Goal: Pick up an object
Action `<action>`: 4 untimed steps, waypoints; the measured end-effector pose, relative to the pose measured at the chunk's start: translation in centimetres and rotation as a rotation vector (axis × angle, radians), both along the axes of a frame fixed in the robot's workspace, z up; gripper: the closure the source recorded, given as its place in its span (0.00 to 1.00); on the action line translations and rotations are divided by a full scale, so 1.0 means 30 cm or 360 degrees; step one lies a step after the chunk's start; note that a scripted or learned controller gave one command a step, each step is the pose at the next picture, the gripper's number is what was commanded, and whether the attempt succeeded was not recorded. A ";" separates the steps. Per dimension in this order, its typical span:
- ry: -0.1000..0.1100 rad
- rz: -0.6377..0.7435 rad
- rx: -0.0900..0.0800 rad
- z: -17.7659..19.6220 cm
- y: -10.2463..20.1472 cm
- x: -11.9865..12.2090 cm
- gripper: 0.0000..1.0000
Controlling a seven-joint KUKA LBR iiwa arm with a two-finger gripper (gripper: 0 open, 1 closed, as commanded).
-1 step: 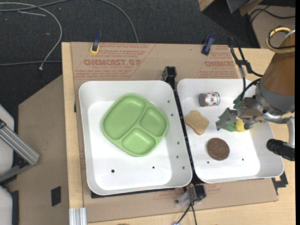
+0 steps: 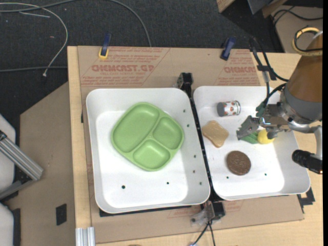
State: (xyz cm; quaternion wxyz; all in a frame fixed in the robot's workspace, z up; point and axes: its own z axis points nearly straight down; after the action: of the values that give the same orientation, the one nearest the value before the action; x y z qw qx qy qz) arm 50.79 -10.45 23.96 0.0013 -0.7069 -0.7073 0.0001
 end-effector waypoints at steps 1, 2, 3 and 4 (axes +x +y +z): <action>0.0012 -0.0002 0.0002 -0.210 -0.010 -0.007 0.00; 0.0009 -0.0003 0.0002 -0.419 -0.018 -0.016 0.00; -0.0004 -0.0002 -0.0003 -0.512 -0.019 -0.013 0.00; -0.0017 -0.0004 -0.0006 -0.467 -0.022 -0.005 1.00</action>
State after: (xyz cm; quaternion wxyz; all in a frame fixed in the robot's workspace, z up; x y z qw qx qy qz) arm 50.64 -11.10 9.95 -0.0037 -0.7077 -0.7065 -0.0024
